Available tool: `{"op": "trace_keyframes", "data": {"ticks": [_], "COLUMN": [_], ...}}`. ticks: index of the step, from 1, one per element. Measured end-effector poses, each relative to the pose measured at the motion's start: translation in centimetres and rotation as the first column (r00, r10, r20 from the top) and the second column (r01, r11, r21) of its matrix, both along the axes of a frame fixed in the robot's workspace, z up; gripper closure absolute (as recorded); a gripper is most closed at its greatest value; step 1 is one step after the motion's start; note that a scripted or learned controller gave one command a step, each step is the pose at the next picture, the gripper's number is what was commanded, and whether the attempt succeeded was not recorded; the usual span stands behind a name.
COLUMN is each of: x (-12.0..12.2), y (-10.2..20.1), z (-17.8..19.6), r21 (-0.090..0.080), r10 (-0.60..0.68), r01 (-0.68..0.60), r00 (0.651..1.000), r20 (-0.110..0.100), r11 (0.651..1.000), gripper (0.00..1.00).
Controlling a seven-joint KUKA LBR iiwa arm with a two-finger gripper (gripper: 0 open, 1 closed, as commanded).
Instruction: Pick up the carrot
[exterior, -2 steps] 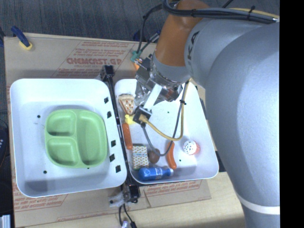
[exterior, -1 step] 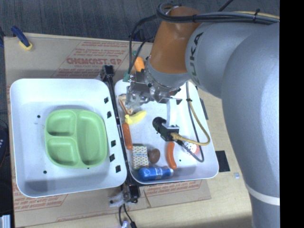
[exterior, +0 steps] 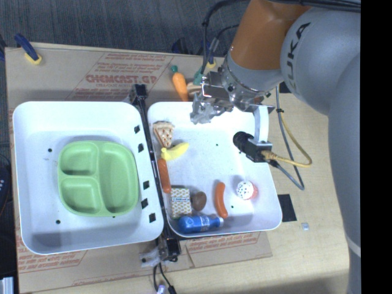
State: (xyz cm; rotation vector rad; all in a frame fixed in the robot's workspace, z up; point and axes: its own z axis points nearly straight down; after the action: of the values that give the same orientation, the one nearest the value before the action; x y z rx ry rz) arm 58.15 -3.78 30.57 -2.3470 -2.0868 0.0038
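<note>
The gripper (exterior: pixel 203 110) is hanging over the far rim of the right bin (exterior: pixel 263 216), at about twelve o'clock of that bin. Its fingers are a grey, blurred cluster, and whether they are apart or together cannot be told from this view; nothing is showing between them. Just past the gripper, at roughly eleven o'clock from it, the carrot (exterior: pixel 179 86) is lying outside the bin on the cardboard sheet (exterior: pixel 110 72), orange with a green tip pointing away from the bins. It appears to be close beside the gripper rather than in it, though the gap is hard to judge.

Behind the gripper the arm (exterior: pixel 312 48) is reaching in from three o'clock, its orange band (exterior: pixel 263 23) sitting above the wrist, with a yellow cable (exterior: pixel 294 155) looping down at its side.

Inside the right bin, a pastry-like piece (exterior: pixel 163 132) and a banana (exterior: pixel 174 151) are lying at ten o'clock, a long sausage (exterior: pixel 164 174) is resting along the nine o'clock wall, and a cracker packet (exterior: pixel 179 202), a brown lump (exterior: pixel 198 199), a blue bottle (exterior: pixel 197 223), a second sausage (exterior: pixel 220 199) and a spotted white ball (exterior: pixel 245 190) are gathering toward six o'clock.

The left bin (exterior: pixel 30 127) is holding a green divided plate (exterior: pixel 98 177) at its centre.
</note>
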Motion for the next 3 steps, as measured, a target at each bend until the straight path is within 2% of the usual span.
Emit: {"op": "trace_keyframes", "data": {"ticks": [1, 2, 3], "x": [-5.0, -5.0, -1.7], "y": [6.1, 6.1, 5.3], "z": [-9.9, -9.8, -3.6], "r21": [-0.001, -0.001, 0.0], "r10": [-0.275, -0.275, -0.228], "r01": [0.275, 0.275, 0.228], "r00": [0.962, 0.961, 0.974], "r20": [-0.004, -0.004, -0.001], "r11": [0.962, 0.961, 0.974], "gripper": [1.0, 0.0, 0.0]}}
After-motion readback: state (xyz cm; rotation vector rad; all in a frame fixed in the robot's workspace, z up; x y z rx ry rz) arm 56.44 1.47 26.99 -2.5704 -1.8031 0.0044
